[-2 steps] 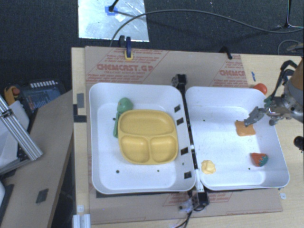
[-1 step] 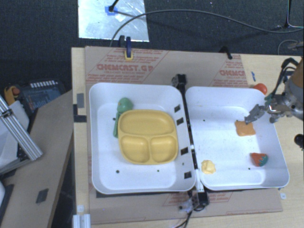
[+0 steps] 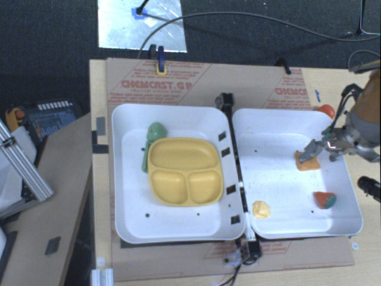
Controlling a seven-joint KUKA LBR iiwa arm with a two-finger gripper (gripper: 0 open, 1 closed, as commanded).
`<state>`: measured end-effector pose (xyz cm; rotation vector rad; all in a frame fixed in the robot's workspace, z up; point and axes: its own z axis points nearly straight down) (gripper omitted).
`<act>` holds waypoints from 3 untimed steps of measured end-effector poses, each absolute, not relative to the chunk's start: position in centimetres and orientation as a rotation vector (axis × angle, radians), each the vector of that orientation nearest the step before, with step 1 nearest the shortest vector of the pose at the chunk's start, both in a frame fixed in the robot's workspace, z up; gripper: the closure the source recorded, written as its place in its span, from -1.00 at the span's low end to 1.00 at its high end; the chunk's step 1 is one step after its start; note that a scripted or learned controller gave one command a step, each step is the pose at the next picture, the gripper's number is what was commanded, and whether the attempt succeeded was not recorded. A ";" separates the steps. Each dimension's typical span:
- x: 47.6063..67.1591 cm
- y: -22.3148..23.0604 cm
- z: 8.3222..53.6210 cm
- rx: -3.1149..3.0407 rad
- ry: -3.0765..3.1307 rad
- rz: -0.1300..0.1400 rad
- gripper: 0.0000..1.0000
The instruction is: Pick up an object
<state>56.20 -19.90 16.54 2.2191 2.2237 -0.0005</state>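
In the right bin, an orange piece lies near the right wall. My gripper hangs just above it, reaching in from the right, open, and its left fingertip sits over the piece's top edge. Nothing is held between the fingers. A red item with a green end lies toward the front right corner. A small pale yellow lump rests near the front left corner of the same bin.
The left bin holds a yellow divided plate with a green utensil tucked at its back left. A red-orange object lies outside the right bin's far corner. Cables and a clamp run behind the bins.
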 end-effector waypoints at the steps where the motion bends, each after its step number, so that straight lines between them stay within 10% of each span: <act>1: 56.8 -20.2 12.3 2.220 2.222 0.000 -1.00; 2: 56.9 -20.2 8.4 2.219 2.221 0.001 -1.00; 3: 57.1 -20.3 9.8 2.214 2.215 0.005 1.00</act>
